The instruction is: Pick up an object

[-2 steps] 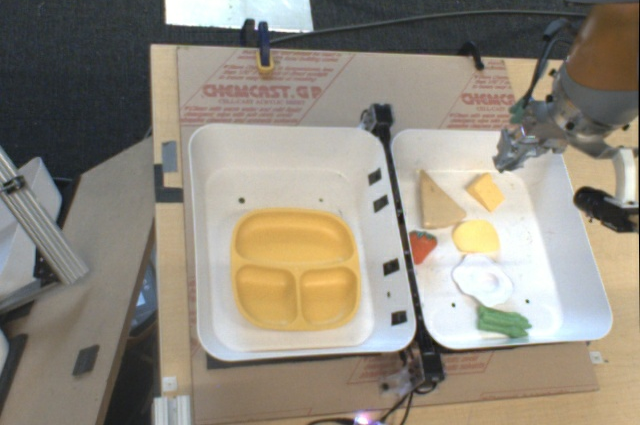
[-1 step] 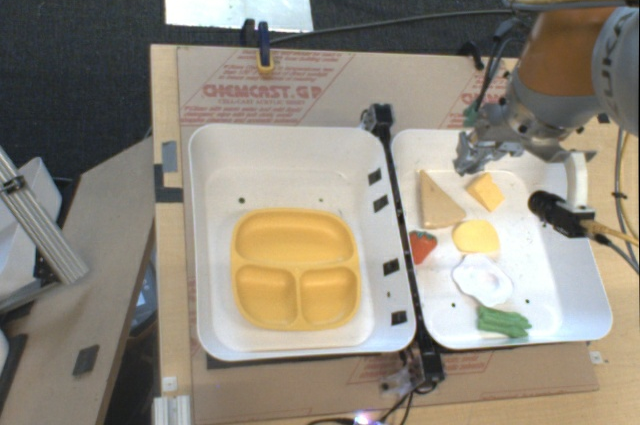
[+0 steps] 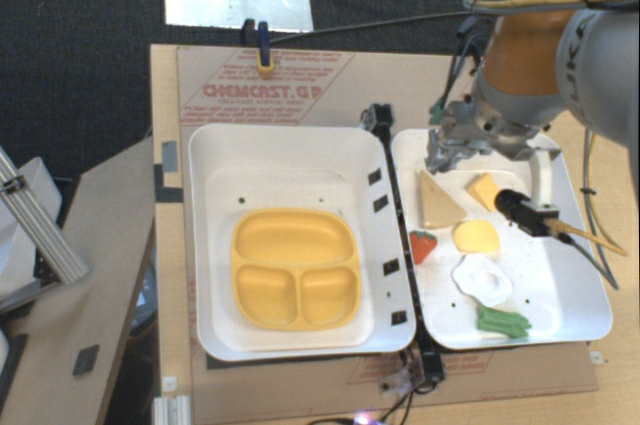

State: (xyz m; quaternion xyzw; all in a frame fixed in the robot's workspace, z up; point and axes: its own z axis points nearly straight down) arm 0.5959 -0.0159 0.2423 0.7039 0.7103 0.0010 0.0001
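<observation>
We hover our gripper over the right bin, just above the tan sandwich wedge, a likely pick; whether its claw is apart, we cannot tell.

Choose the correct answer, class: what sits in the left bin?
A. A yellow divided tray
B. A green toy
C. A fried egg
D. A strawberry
A: the yellow divided tray lies in the left bin, while the small food toys, such as the fried egg, lie in the right bin.
</observation>
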